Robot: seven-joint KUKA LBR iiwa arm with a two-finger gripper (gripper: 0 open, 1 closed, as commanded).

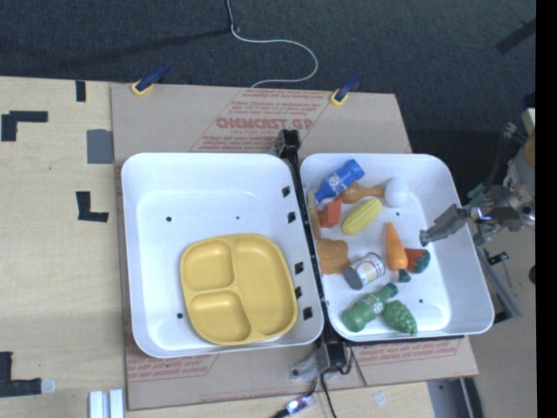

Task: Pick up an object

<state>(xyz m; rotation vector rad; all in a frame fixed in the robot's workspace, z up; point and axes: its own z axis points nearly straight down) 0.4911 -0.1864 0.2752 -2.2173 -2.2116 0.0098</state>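
Orange plastic carrot point(396, 247) is lying near the gripper point(428, 236) — finger state unclear — neighbours crowding it are risking a misgrasp.

Left bin point(157, 190): wide bare floor along the far and left sides; a yellow tray point(237, 286) filled the near right part.
Right bin point(452, 299): crowded on its left half by a blue bottle point(339, 179), corn point(361, 216), a carrot point(396, 247), a can point(365, 271) and green toys point(383, 312).
Open floor: a strip lay bare along the right bin's right wall.
Gripper point(432, 232): hung over that strip, just beside the carrot.
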